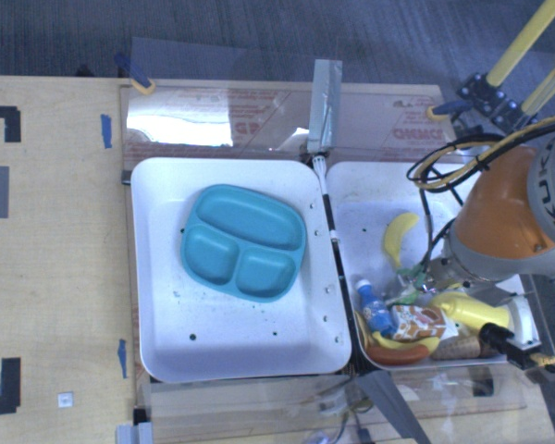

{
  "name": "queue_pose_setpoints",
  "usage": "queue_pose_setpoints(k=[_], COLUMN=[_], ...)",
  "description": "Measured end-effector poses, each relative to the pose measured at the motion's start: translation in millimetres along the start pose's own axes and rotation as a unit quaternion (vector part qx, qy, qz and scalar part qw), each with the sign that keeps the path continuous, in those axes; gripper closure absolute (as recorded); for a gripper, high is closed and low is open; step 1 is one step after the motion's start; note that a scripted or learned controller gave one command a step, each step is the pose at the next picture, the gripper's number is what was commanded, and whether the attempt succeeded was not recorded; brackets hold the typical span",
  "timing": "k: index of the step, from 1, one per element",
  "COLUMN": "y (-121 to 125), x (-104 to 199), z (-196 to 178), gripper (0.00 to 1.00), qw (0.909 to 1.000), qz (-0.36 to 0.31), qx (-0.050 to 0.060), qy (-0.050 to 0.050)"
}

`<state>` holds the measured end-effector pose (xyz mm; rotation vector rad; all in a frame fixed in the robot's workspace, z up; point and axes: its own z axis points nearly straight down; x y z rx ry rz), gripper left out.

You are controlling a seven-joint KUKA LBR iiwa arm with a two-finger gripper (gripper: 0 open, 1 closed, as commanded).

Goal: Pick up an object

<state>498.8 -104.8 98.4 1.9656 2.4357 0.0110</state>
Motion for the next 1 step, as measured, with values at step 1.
queue_pose_setpoints(k=[1], y=[49.2], x=[57.5], z=[-105.9], gripper=[1.0], qw=[0.9985], qz=[0.055], qx=[0.002], qy=[0.003])
